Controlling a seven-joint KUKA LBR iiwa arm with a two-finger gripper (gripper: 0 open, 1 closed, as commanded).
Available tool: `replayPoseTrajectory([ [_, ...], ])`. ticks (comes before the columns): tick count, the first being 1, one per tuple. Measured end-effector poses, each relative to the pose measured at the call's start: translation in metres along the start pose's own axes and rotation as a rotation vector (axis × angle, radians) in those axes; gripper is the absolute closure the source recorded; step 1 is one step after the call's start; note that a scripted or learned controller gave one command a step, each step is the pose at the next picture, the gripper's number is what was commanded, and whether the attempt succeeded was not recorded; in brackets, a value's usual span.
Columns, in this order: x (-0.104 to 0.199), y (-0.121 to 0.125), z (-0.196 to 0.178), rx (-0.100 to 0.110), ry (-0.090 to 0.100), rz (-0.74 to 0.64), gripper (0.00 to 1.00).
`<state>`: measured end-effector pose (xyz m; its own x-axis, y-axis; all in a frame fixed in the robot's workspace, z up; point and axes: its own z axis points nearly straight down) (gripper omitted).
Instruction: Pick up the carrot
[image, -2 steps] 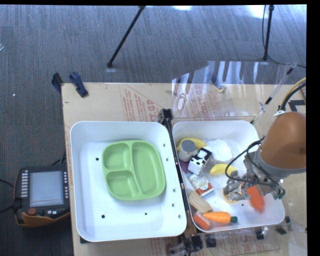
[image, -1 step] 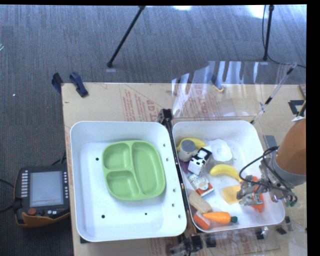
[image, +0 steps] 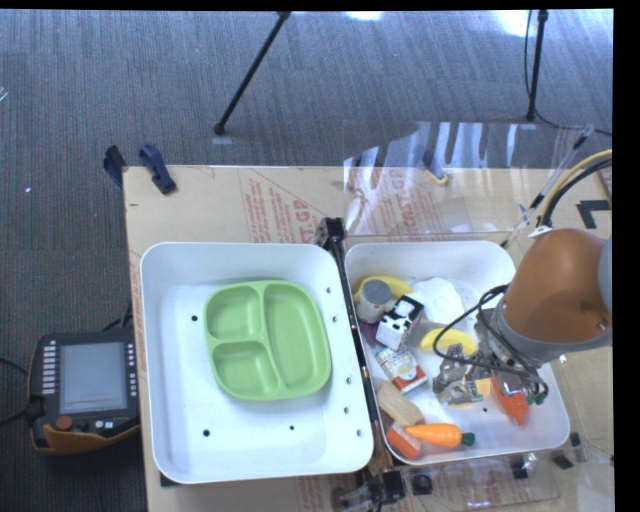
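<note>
The carrot (image: 435, 434) is orange with a green stub at its right end. It lies flat near the front edge of the right bin (image: 556, 428). My gripper (image: 468, 383) hangs low in that bin, just above and to the right of the carrot and apart from it. The gripper sits over a yellow item (image: 481, 389). The orange wrist band (image: 556, 288) hides the bin's right side. A second orange-red piece (image: 513, 406) lies right of the gripper.
The right bin also holds a bread-like piece (image: 398, 404), a small orange piece (image: 402, 443), a red-and-white packet (image: 405, 370), a black-and-white box (image: 400, 322), a grey can (image: 375, 295) and a banana (image: 385, 285). A green divided plate (image: 267, 337) lies in the left bin (image: 180, 420).
</note>
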<state>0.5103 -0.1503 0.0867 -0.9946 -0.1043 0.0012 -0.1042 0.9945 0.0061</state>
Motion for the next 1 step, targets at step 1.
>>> replayPoseTrajectory([
  [1,0.0318,-0.0077,-0.0100,0.003,0.001,-0.268,1.00],
])
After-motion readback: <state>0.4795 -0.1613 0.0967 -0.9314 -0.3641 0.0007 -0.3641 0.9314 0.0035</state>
